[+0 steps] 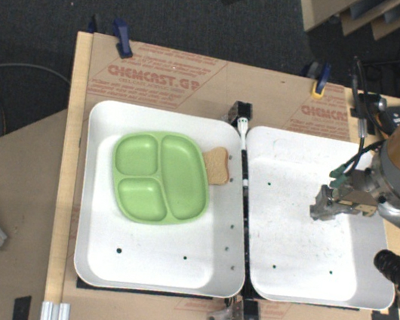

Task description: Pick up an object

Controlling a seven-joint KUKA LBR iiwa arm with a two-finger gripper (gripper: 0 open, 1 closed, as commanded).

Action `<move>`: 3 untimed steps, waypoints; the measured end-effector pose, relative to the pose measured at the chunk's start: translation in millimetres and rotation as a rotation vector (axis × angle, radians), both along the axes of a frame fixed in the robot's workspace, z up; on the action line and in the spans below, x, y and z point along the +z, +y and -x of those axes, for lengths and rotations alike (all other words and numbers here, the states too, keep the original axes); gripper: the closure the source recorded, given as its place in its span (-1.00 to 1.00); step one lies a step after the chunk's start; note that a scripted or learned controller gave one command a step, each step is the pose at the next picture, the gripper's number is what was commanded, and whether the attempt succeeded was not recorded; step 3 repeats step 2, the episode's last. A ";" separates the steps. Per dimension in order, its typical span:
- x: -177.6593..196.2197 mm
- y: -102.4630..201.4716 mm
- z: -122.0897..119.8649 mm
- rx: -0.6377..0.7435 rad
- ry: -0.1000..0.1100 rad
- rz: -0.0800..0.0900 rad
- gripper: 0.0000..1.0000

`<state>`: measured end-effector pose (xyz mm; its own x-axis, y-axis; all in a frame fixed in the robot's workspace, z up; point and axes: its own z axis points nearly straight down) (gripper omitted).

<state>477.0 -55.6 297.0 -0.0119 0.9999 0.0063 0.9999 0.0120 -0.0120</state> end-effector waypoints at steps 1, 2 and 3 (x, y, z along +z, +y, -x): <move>142.6 27.8 -3.9 -0.007 -0.031 0.006 1.00; 93.5 110.0 -2.0 -0.004 -0.006 0.005 1.00; 93.5 110.0 -2.0 -0.004 -0.006 0.005 1.00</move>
